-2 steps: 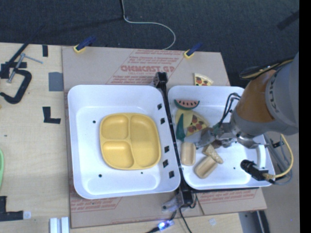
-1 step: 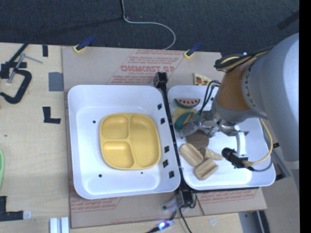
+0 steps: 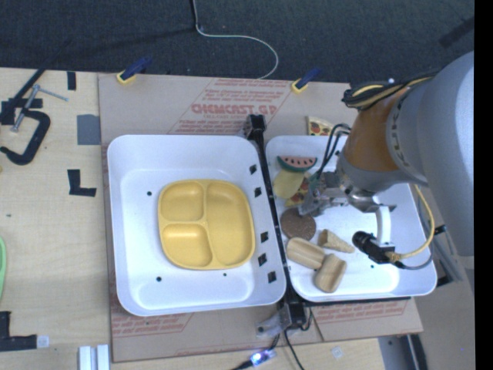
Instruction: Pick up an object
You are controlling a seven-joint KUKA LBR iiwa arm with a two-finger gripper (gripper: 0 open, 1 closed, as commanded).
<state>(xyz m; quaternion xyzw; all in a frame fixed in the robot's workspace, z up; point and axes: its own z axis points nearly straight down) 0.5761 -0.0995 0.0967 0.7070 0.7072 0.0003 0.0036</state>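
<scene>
Lengthwise, wooden cylinder (image 3: 305,253) pointing left-right.

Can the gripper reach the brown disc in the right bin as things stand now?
Probably yes. The gripper is just above the brown disc in the right bin, with nothing lying on top of the disc. The wooden blocks sit close beside it.

A yellow divided plate (image 3: 206,223) lies in the left bin (image 3: 127,206); the arm (image 3: 385,141) reaches over toy food in the right bin (image 3: 408,280).
</scene>
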